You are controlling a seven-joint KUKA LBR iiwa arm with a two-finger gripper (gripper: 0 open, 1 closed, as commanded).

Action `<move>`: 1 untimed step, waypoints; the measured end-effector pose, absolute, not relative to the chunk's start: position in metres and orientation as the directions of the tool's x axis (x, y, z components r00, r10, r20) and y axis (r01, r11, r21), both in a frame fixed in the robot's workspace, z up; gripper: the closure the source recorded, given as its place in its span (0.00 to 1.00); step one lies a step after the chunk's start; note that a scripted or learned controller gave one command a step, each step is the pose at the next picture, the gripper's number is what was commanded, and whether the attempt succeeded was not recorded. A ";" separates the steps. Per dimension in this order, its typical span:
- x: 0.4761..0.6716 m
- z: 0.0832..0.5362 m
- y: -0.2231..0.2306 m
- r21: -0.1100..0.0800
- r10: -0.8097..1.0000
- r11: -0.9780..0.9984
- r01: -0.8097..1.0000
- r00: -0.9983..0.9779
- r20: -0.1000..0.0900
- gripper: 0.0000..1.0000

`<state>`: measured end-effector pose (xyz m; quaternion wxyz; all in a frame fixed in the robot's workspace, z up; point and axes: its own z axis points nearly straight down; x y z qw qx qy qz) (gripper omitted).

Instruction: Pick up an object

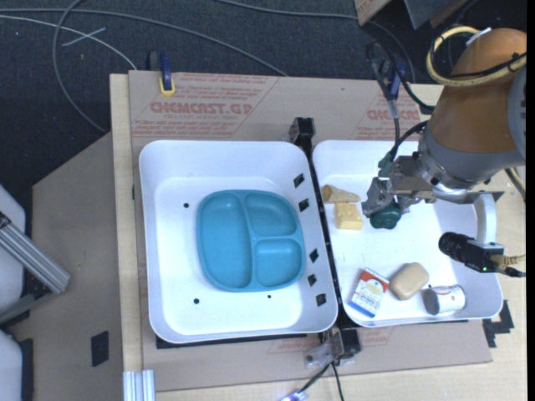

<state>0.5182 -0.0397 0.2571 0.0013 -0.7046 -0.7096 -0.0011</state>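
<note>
Landmark: right bin (359, 161).

Arm (481, 98), grey with orange band, over right bin's far right part, reaching in from the right. Left bin (159, 224) touching right bin's left wall, clips along the shared edge. Blue divided tray (249, 239) in the middle of left bin, well apart from right bin's contents.

Gripper (386, 203) low over the middle of right bin, at a dark teal object (386, 217); teal piece just below the finger ends, seemingly touching them. Cannot tell how wide the claw stands, nor whether the teal piece is truly clamped.

Close by, toward right bin's left wall: two pale yellow blocks (344, 207), just beside the gripper. Near right bin's front wall: tan rounded lump (409, 280), red-and-white carton (368, 292) to its left, small white cylinder (445, 298) to its right. Black fitting (465, 251) on the arm, above the cylinder.
</note>
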 end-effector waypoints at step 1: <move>0.511 0.240 0.019 -0.005 1.000 0.007 1.000 -0.007 0.004 1.00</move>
